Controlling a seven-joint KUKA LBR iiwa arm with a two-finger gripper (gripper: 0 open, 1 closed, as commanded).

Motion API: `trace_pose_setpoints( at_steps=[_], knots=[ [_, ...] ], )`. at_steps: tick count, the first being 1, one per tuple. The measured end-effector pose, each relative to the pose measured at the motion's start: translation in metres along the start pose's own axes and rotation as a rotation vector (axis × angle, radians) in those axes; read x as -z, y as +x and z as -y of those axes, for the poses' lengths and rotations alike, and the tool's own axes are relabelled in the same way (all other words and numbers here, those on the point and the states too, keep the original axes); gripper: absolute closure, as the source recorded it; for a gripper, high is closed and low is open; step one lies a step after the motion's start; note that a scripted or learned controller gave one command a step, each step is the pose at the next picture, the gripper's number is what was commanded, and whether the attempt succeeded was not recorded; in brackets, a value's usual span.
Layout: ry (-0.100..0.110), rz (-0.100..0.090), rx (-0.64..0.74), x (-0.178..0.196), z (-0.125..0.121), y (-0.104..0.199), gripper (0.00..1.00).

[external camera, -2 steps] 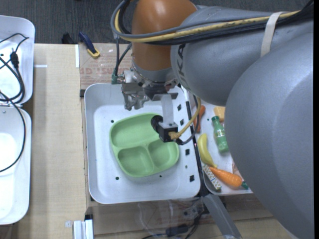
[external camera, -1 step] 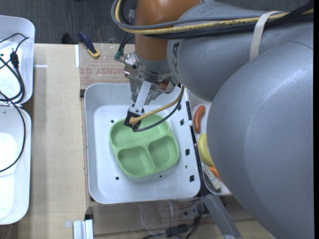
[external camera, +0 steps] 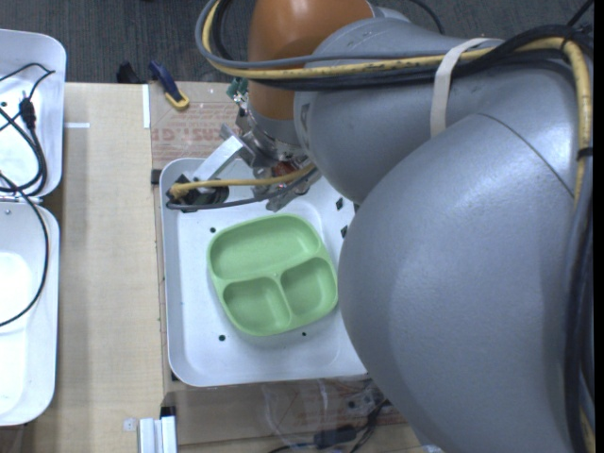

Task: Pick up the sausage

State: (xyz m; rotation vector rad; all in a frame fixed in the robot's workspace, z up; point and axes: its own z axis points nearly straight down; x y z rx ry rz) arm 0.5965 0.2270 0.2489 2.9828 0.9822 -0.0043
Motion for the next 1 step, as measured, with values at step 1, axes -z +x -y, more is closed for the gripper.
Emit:
trace_pose_setpoints(
  at_steps=[1],
  knots=[
    [0.001, 0.002, -0.123, -0.0548, 0.0062, -0.0190, 1.00]
  ],
)
